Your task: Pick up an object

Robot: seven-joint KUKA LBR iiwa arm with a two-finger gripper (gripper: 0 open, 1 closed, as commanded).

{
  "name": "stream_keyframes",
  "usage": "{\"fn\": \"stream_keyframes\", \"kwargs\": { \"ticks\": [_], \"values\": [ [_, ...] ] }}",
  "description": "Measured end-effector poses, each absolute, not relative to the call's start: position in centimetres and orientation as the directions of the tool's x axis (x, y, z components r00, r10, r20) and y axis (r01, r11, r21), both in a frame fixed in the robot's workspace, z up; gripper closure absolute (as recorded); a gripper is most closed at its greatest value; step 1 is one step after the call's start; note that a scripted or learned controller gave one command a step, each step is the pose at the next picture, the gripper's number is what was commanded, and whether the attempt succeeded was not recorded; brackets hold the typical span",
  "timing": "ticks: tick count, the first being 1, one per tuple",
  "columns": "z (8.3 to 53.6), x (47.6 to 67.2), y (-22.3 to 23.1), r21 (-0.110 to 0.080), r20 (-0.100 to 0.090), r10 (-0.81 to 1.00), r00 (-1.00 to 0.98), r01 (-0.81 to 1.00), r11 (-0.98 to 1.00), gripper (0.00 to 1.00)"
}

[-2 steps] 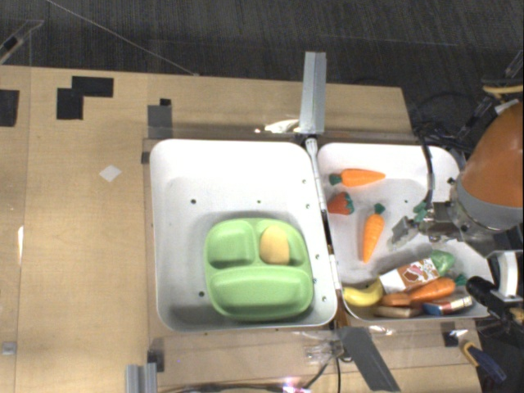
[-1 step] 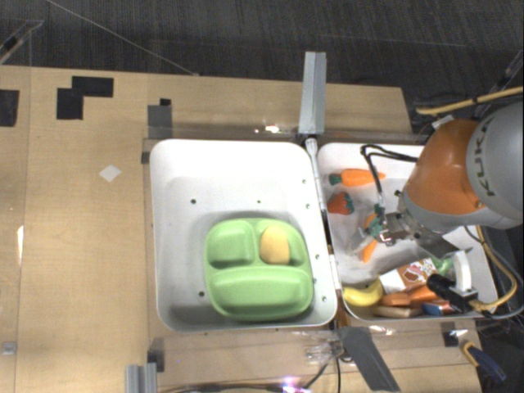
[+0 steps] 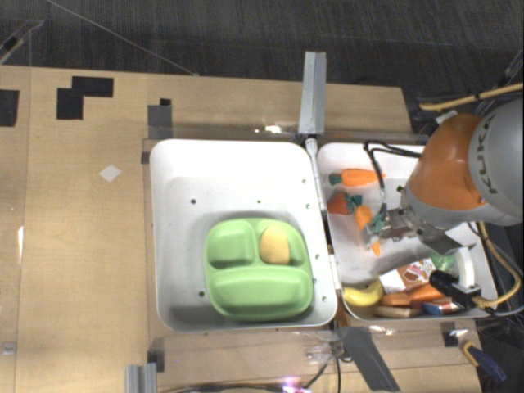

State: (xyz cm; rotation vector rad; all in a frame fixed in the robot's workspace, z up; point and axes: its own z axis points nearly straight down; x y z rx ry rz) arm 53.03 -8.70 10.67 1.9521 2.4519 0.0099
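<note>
My gripper reaches down into the right bin, near its middle. A small orange carrot lies right against its left side, and an orange bit shows just below it. I cannot tell whether either one is held. A larger carrot with a green top lies at the back of the bin, with a red-orange piece in front of it. The grey arm with its orange band covers the bin's right part.
Along the right bin's front lie a banana, a white and red box and another carrot. In the left bin a green divided plate holds a yellow fruit.
</note>
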Motion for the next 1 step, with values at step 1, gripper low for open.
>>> {"fn": "stream_keyframes", "kwargs": {
  "ticks": [1],
  "values": [
    [18.58,57.04,-5.34,0.005,-0.001,0.964,-0.267,0.964,0.267,1.00]
  ]
}}
